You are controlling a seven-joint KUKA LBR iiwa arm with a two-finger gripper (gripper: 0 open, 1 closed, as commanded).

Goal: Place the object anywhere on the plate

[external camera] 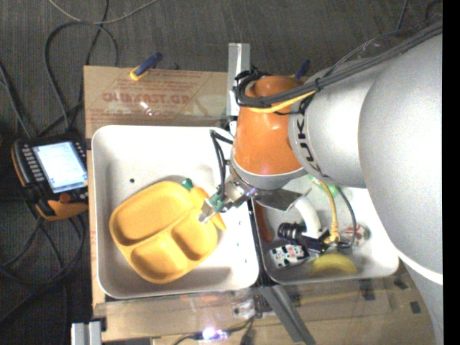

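**A:** What sits furthest left?

**B:** A handheld screen (54,165), lit, lying on the dark floor outside the bins, with cables looping near it. Right of it and further back is a brown cardboard sheet (154,100), with a blue and yellow clamp (144,65) on its far edge.

**A:** And the left bin?

**B:** The left bin (115,146) is white and shallow. A yellow plate (162,236) with three compartments lies in it, toward the near side, and covers much of the bin's bottom.

**A:** Where is the thing to be placed?

**B:** A small green piece (188,184) sits at the plate's far rim, touching it. It is too small for me to say whether it rests on the plate or only against the rim.

**A:** And the arm?

**B:** The arm (269,131), grey with an orange band, reaches in from the right and hangs over the wall between the two bins. Its jaws point down at the plate's right edge, just right of the green piece. I cannot tell whether they are apart or together, because the tip is small and blurred.

**A:** What lies in the right bin?

**B:** The right bin (377,257) is partly hidden by the arm. Near its front wall lies a small patterned thing (287,254), and a yellow banana-shaped thing (333,265) lies just right of that.
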